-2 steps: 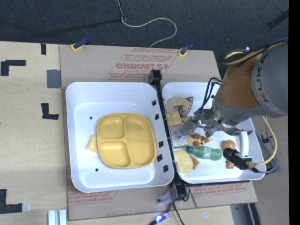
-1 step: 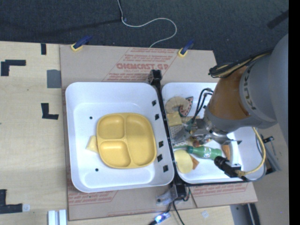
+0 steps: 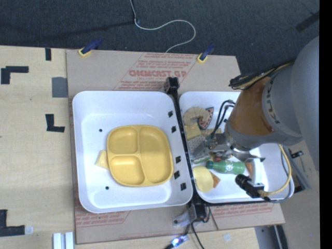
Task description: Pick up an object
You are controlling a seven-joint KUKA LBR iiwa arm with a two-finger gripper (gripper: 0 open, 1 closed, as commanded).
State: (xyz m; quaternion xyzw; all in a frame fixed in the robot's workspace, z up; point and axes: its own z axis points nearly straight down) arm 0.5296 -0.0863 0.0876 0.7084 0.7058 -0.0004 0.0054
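The right bin (image 3: 270,193) holds a pile of small objects. A green bottle-like item (image 3: 226,166) lies in the middle of it, a yellow rounded piece (image 3: 203,179) sits near the front left, and a tan round object (image 3: 195,117) rests at the back left. A grey piece (image 3: 196,146) lies between them. My gripper (image 3: 217,148) is low in this bin, just above the green item, with the arm's orange band over the bin's right half. Its underside is hidden from the camera.
The left bin (image 3: 85,113) contains a yellow divided plate (image 3: 140,155) with a pale yellow scrap (image 3: 100,160) poking out at its left. A black divider (image 3: 179,139) runs between the bins. Both sit on a cardboard sheet (image 3: 150,69).
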